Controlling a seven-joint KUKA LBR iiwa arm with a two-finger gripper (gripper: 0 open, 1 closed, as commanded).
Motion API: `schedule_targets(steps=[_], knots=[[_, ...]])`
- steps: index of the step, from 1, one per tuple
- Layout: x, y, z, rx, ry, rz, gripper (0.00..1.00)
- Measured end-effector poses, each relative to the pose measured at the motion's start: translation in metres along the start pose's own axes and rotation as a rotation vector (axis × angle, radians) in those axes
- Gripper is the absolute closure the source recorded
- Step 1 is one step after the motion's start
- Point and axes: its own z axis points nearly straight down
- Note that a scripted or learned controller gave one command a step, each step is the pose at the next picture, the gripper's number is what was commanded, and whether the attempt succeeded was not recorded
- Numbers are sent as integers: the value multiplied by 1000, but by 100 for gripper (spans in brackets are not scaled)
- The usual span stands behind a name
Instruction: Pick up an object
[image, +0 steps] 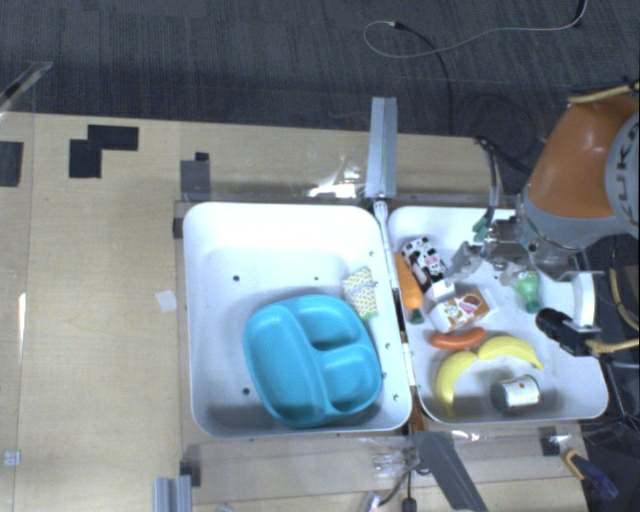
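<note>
light: bright, even | shadows: soft | glare: bin rim | focus: slightly soft

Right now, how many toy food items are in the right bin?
3 that I can tell: a carrot along the left wall, a sausage near the middle, and a banana just below it. The arm covers the bin's upper right, so more may be hidden.

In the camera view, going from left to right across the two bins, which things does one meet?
Blue divided plastic tray → yellow-patterned cloth piece → orange carrot toy → curved yellow banana → small green object.
</note>
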Motion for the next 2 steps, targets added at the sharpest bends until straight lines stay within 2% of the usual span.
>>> schedule_targets(steps=[1,2], knots=[[-6,48,109,-2,-1,-22,0],[-5,50,98,-7,0,-23,100]])
